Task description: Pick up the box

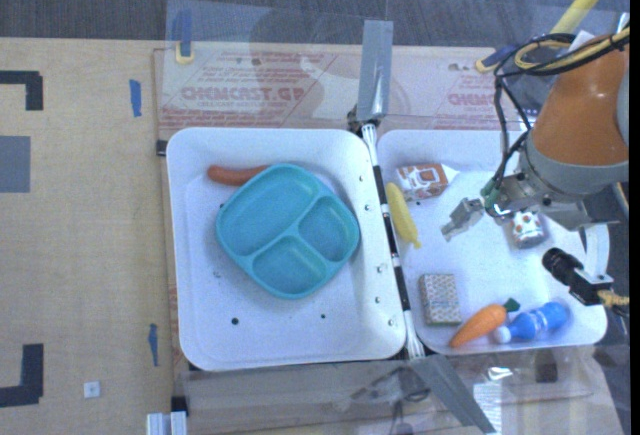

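Meanwhile, the pincer (466, 216), apparently released and grasping nothing, hangs in the right bin (590, 331) near the box (424, 180) at upper left; best to center over it before clenching.

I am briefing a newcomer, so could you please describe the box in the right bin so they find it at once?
Start at the right bin and look to its near edge. The box lies flat there, left of the toy carrot. It is the only tan, speckled rectangle; its neighbours are orange, yellow or blue.
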Tool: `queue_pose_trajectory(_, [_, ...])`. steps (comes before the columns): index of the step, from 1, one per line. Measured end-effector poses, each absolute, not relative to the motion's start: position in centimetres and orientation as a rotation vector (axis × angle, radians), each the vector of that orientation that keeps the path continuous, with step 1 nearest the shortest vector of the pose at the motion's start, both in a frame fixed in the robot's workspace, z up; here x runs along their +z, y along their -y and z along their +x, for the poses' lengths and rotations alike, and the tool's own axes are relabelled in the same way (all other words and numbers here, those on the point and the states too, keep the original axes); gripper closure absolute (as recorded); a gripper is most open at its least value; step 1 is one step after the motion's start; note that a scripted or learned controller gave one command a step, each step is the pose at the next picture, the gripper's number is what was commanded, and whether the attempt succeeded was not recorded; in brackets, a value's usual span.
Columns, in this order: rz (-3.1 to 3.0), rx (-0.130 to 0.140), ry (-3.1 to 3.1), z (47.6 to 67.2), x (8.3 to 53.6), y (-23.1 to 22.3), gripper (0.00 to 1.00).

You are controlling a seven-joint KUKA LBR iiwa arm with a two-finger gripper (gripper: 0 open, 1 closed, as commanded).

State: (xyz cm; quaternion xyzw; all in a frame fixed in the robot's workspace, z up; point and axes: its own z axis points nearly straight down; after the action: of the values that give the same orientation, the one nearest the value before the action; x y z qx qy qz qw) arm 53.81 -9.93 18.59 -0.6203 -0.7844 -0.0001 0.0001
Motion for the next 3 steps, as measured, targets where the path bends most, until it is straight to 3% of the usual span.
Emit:
queue_pose_trajectory(1, [-2.124, -0.023, 2.330, 48.55, 9.31, 10.53, 0.00])
queue_pose_trajectory(3, [-1.807, -0.019, 2.601, 48.81, 9.40, 9.99, 0.00])
